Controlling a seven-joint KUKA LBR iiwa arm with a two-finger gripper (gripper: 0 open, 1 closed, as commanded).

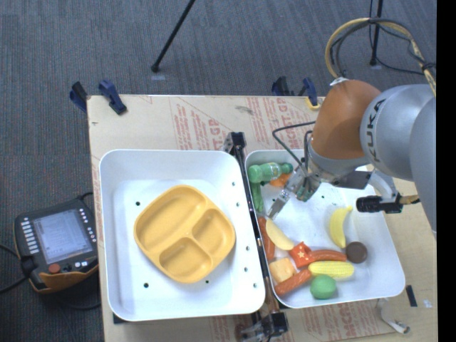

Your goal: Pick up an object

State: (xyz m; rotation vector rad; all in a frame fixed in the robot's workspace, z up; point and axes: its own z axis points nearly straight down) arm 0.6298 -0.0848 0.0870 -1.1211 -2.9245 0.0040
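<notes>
Hovering over the far left part of the right bin (395,280), the gripper (283,199) has its fingers parted and grips nothing. Toy food lies crowded nearby: a green bottle (264,171) just beside it. Descending squarely over one piece should avoid nudging neighbours.

So here's me: my arm (399,130) is a chunky, rounded thing in smooth silver-grey, with "KUKA" printed in dark letters on the shell. Right above the wrist there's a big glossy orange band (345,120), kind of dome-shaped. Thin black cables loop along the left side of that orange part and run toward my claw (288,194), which is small, grey metal with some darker bits, way slimmer than the rest of me. A short black stub (374,204) with a rounded end sticks out under the grey shell too.
</notes>
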